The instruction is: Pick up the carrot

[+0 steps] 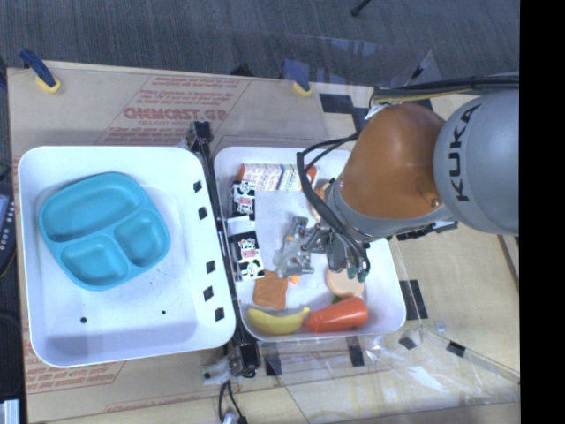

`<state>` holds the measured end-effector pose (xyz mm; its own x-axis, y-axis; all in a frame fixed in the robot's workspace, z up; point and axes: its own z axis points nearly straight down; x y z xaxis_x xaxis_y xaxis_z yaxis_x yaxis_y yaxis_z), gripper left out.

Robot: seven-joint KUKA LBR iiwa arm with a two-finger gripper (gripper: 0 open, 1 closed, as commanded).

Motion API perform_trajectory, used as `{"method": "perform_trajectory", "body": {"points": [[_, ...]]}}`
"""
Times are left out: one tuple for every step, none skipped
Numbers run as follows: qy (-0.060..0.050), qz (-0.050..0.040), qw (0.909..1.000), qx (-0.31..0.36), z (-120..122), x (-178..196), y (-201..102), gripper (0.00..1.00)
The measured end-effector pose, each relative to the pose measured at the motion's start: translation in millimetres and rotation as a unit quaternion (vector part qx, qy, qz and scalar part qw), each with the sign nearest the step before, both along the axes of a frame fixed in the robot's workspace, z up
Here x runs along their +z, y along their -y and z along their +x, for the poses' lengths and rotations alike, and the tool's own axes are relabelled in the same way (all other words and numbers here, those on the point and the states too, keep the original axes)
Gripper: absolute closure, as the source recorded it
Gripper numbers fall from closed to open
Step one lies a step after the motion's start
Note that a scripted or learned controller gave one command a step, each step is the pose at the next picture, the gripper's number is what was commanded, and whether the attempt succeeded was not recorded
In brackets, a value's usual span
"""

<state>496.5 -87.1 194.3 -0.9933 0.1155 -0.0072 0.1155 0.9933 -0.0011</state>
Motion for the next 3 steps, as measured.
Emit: {"method": "perform_trajectory", "body": {"points": [[-0.004,-0.0004,0.9806,0.196,-18,-4,33,1.00],[-0.003,0.0003,0.9698,0.244,89,-104,62,1.00],[0.000,-0.0022,0.9814,0.192,58,-37,84,1.00]]}}
